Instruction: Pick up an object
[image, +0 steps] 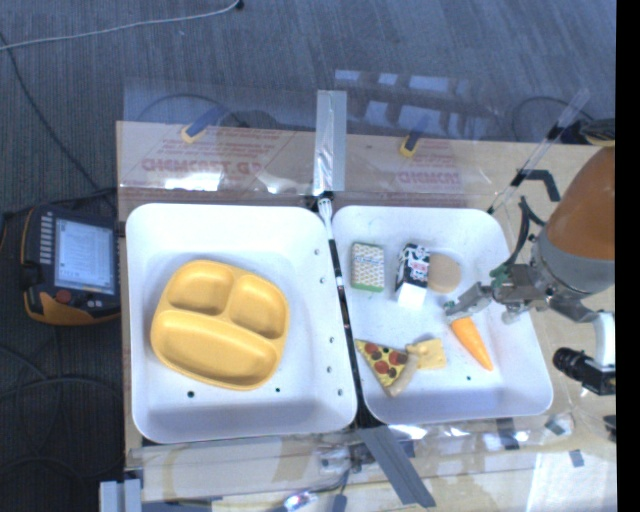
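The gripper (466, 303) hung low over the right bin (520, 395), reaching in from that bin's right wall; whether its fingers were spread or closed could not be told from this slanted view, and nothing showed plainly held between them. The carrot (471, 341) lay directly beneath and just below the gripper's tip in the picture, so close that touching or apart could not be settled; its long axis ran diagonally, the thick end up near the gripper and the point trailing down toward the bin's lower right corner. I judged the carrot the likeliest target, since it was the nearest thing, and the coming grasp would turn on closing across that diagonal axis rather than along it.

Farther from the carrot, toward the divider between the 2 bins, lay a cheese wedge (430, 353) touching a pizza slice (386, 363); above the carrot sat a round biscuit (444, 272) against a small milk carton (413, 273), and beyond those a green packet (367, 267). Well apart from the carrot, the left bin (150, 415) held a yellow divided plate (220, 322) of 3 compartments.
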